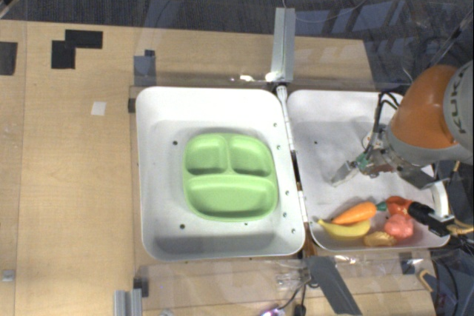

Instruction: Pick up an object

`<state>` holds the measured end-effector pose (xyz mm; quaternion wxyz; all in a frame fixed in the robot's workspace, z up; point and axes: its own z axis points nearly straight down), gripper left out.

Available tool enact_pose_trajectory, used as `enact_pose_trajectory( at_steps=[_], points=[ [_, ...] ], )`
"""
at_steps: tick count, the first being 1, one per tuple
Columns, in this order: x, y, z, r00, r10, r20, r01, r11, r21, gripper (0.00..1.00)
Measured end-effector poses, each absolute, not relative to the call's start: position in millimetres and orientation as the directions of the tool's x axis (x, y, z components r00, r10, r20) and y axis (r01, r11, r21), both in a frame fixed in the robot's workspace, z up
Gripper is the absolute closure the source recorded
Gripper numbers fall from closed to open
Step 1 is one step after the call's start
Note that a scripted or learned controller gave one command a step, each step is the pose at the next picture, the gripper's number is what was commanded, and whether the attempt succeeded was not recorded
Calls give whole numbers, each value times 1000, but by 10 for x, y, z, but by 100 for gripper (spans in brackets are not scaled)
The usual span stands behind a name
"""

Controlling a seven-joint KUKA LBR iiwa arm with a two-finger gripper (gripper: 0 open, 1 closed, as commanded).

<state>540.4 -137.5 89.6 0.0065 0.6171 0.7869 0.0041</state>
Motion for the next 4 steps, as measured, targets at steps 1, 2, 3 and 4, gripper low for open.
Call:
enact_pose_trajectory(
  at_steps=[1,2,3,4],
  points=[
    [4886,-1526,921,-209,978,-3,978,209,6,0],
    [4916,-1510,1031,-209,978,-3,978,209,13,100],
    [4915,-1510,1030,-209,978,-3,978,209,13,0],
    [5470,-1781,1036,-142,990,-1,990,142,4,0]
  ],
)
